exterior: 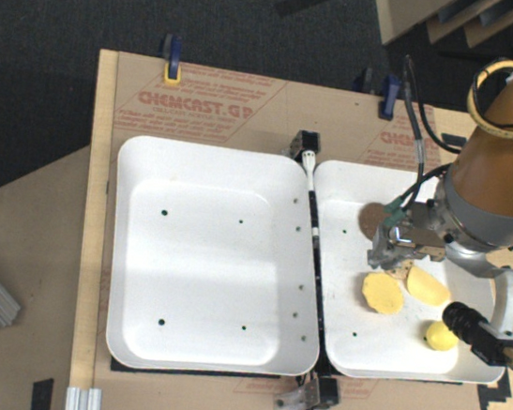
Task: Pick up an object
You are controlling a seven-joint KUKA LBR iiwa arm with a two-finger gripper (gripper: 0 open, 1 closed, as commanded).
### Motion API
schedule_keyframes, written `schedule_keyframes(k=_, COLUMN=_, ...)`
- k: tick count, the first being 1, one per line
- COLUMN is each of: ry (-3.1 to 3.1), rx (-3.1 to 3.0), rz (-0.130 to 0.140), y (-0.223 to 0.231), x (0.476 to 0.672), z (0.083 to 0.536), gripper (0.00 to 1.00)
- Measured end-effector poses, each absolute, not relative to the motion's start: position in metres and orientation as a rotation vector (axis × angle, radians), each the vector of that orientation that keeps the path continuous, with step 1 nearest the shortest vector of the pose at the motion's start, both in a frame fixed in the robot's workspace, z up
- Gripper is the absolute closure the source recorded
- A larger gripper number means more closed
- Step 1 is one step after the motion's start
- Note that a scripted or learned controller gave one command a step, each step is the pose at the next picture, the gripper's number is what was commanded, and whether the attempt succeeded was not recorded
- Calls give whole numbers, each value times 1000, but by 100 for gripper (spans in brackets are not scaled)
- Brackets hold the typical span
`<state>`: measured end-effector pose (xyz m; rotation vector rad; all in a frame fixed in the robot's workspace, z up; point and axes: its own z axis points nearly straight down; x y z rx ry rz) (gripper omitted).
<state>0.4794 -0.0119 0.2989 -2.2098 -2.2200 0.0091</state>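
In the right bin (341, 344) lie three yellow things: a round yellow piece (383, 294), a paler yellow piece (428, 288) touching its right side, and a small yellow ball (440, 338) near the front right corner. A brownish round thing (370, 219) sits farther back, partly hidden by the wrist. My gripper (388, 253) hangs low over the right bin, just above and behind the round yellow piece, between it and the brown thing. Nothing shows held in it.
The left bin (135, 258) stands beside the right one, the two rims meeting along a dark strip (312, 245). Both rest on a brown board (205, 97) held by blue clamps (172, 49) at the back. The arm's bulk covers the right bin's far right.
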Motion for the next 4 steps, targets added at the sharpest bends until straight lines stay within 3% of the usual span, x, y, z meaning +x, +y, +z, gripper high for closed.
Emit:
schedule_keyframes(k=1, ry=-2215, rx=-2247, rz=-1, y=-157, x=484, z=377, gripper=100)
schedule_keyframes(k=2, ry=-2228, rx=-2200, rz=6, y=-27, x=478, z=287, gripper=100)
schedule_keyframes(k=3, ry=-2238, rx=-2228, rz=-26, y=0, x=527, z=488, gripper=100)
schedule_keyframes(k=4, ry=-2208, rx=-2224, rz=13, y=-54, x=486, z=385, gripper=100)
